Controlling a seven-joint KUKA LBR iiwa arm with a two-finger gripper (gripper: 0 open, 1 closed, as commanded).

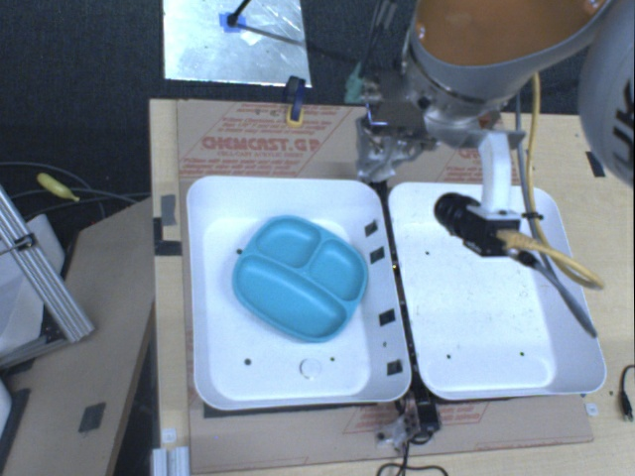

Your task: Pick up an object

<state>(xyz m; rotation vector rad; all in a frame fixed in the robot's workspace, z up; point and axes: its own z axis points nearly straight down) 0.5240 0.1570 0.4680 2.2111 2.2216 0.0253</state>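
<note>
A light blue divided plate (300, 276) lies flat in the left white bin (218, 365), a little left of that bin's middle. My gripper (379, 164) hangs at the far edge of the bins, over the divider between them and behind the plate. Nothing shows between its fingers from this angle. The grey arm with its orange band (496, 18) fills the upper right.
The right white bin (496, 365) has a black cylindrical camera mount (466, 221) and a yellow cable (556, 261) hanging over its far part. A clear disc (312, 368) lies near the left bin's front wall. Cardboard (258, 142) lies under both bins.
</note>
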